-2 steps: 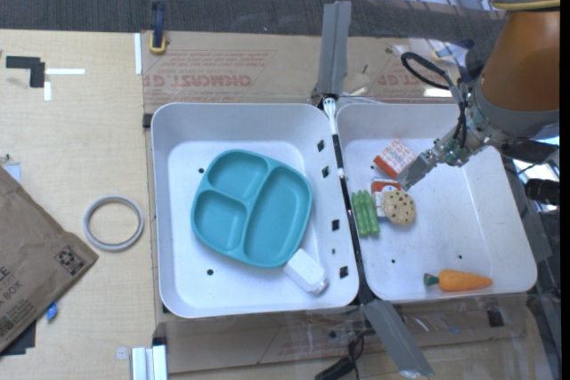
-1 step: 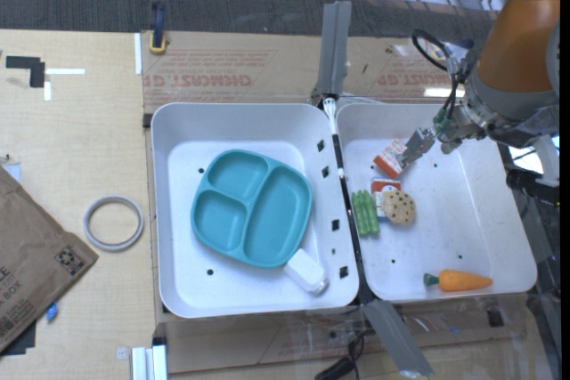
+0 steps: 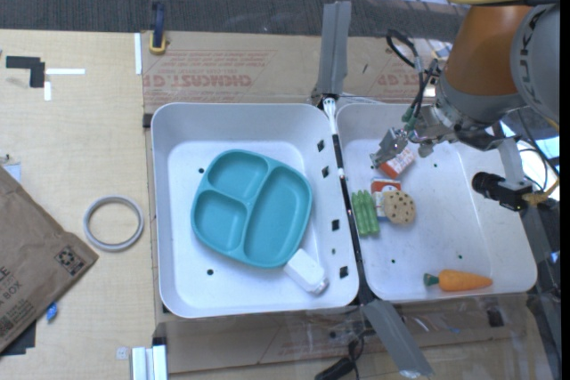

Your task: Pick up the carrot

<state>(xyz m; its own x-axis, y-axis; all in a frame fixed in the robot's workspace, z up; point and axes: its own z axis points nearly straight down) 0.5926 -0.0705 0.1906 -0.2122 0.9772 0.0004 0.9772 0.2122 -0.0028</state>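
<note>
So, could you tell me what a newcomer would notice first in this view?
Probably the teal plate, lying tilted in the left bin. Next, the orange-banded arm over the right bin, its end effector by a red-and-white item. The carrot lies apart, near that bin's front edge.

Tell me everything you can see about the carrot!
The carrot is a little orange toy, smooth like plastic, with a green leafy end pointing left and its rounder orange end pointing right. It lies flat on the floor of the right white bin, close to the front wall. Nothing touches it except the bin. The claw sits far off, up near the back of that bin.
</note>
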